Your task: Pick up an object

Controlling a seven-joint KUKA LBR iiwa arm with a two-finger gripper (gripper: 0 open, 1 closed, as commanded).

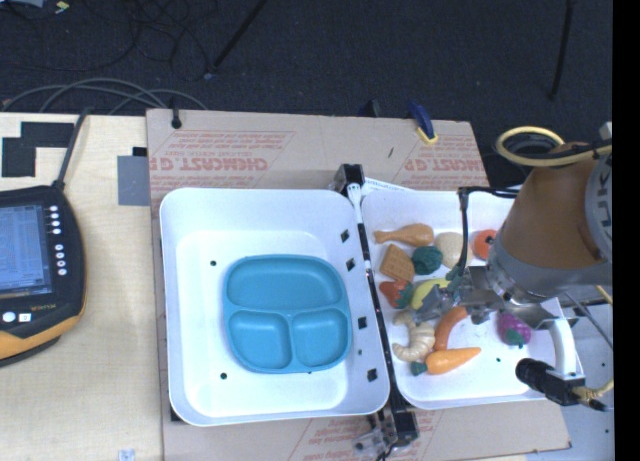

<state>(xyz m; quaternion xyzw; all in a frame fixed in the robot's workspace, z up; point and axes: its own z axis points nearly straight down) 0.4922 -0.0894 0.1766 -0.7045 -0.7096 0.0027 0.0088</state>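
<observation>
Orange-banded arm (550,219) hides gripper (470,299) over toy food (425,289).

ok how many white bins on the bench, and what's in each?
2. Left bin holds a blue divided plate. Right bin holds a pile of toy food; the arm covers part of it, so some pieces may be hidden.

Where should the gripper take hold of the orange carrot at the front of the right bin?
Grip the carrot across its thick middle, coming straight down from above. It lies flat, pointing right, with open floor on its near side; other toys crowd its left end.
</observation>
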